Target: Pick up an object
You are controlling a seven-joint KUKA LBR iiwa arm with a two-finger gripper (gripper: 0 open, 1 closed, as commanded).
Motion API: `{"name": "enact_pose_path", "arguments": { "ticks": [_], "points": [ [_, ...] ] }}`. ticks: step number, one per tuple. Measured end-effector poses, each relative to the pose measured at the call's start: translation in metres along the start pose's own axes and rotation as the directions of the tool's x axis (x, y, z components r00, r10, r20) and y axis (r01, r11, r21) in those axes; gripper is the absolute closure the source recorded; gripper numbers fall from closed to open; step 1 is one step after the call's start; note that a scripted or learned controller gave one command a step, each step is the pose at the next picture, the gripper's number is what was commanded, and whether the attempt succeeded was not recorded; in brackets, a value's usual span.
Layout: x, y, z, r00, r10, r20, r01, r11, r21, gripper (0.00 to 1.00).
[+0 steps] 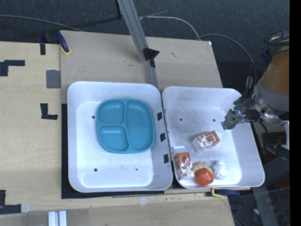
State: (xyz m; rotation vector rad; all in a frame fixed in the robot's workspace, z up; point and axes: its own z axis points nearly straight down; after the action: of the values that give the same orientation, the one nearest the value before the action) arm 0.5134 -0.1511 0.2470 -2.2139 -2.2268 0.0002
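Camera view, looking down at a slant. The gripper [230, 122] hangs over the right part of the right bin [244, 145], its dark fingers pointing down and to the left, toward the bin floor; whether they are open or shut cannot be told at this angle, and nothing is seen between them. Behind it the grey wrist leads up and right to the arm [277, 84], whose orange band shows at the frame's right side, so the arm leans in over the bin's right rim.

Just below and left of the gripper, apart from it, lies a small orange-and-white carton [206, 140] on the bin floor. Nearer the bin's front wall lie a second, red-and-white carton [182, 164], a red tomato-like ball [204, 176] touching a tan item too small to identify, and a pale crumpled object [220, 169] just beside the ball.

The left bin [80, 149] holds a teal divided plate [126, 125] with three compartments, lying flat. Both bins sit side by side on a wooden bench [103, 55]; a grey metal pole [134, 22] slants across the bench behind them
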Motion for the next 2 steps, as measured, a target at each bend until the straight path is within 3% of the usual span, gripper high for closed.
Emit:
{"name": "enact_pose_path", "arguments": {
  "ticks": [2],
  "points": [
    [0.099, 0.006, 0.019, 1.0, -0.001, -0.001, 0.001, 1.0, 0.002, 1.0]
  ]
}}
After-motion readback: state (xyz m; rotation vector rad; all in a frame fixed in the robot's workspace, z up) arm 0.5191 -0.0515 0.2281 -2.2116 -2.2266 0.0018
